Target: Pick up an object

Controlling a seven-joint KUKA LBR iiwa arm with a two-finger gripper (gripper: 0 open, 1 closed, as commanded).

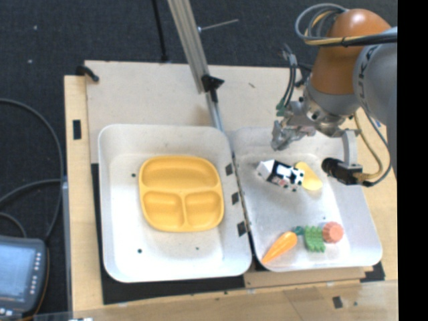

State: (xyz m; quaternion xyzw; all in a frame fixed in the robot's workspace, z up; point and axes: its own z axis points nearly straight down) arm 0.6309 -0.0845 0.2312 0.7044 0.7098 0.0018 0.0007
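Probably light and rigid, the black-and-white cow-patterned toy (281, 175) lying on its side in the upper middle of the right bin (354, 206), with a hard, likely smooth plastic skin that could slip under a shallow pinch. Best taken across its narrow width near the middle, away from the end that touches the yellow lemon-like piece (309, 177) on its right, since a closing pinch there would catch both. Easier alternatives lower in the same bin: an orange carrot (281, 245) lying slantwise near the front wall, slim and tapering, best gripped across the thicker end; just beside it a small green block (314, 239) touching a pinkish round piece (333, 232), crowded together and awkward to separate. None looks fragile or heavy. In the left bin (117, 179), a yellow divided plate (180, 192), flat and wide, poor for a two-finger pinch except at its rim. Reaching in from the right, the grey arm with its orange band (341, 52) bent downward, wrist pointing toward the back of the right bin. End effector (286, 136) poised above the bin's upper left area, just behind the cow toy and apart from it, holding nothing visible; opening too small and dark to judge. Counter (147, 99) bare behind the bins apart from a slanting metal post (190, 39).
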